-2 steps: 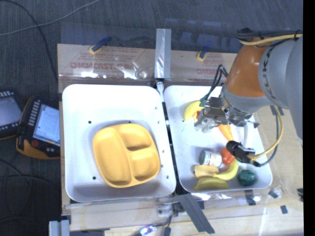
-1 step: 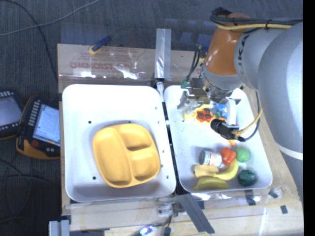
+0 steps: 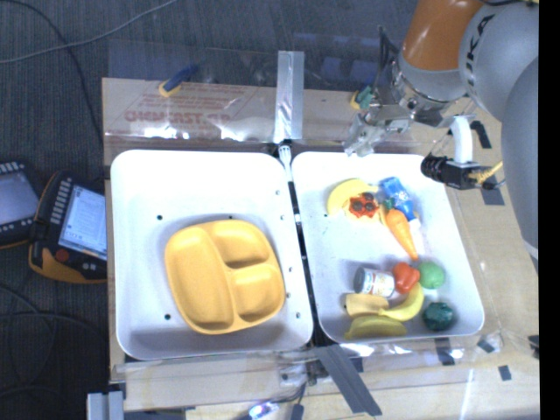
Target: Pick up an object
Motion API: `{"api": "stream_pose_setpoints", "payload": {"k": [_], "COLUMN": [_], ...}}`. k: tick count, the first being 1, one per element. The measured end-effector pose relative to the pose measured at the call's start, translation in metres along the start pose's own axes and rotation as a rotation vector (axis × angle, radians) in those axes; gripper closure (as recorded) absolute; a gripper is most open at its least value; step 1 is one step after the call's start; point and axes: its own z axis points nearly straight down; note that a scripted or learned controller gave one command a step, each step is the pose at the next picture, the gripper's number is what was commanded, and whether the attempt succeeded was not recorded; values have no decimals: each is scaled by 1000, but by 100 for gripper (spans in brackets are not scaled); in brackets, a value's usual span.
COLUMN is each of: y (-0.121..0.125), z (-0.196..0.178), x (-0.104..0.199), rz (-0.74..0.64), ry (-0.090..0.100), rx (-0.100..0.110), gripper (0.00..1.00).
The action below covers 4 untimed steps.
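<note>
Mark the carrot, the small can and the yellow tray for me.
carrot [image 3: 402,232]: camera view, middle of its orange body, right bin.
small can [image 3: 376,282]: camera view, on its side wall, right bin.
yellow tray [image 3: 225,274]: camera view, on the ridge between compartments, left bin.

The table [image 3: 490,234], a pale wooden top, carries two shallow white bins side by side, the left bin [image 3: 140,191] and the right bin [image 3: 464,261] touching along its middle, with a clear plastic sheet [image 3: 201,103] taped down along its far edge behind the left bin.
</note>
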Motion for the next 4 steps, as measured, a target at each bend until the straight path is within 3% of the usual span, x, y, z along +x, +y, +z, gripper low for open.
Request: {"api": "stream_pose_setpoints", "payload": {"k": [1,2,3,4], "y": [-62,-71,-10,-10], "z": [34,84,16,16], "x": [-61,18,2,2], "rz": [-84,-197,70,70], "ry": [2,6,1,1], "rx": [2,2,1,1], "gripper": [100,100,100,0]}}
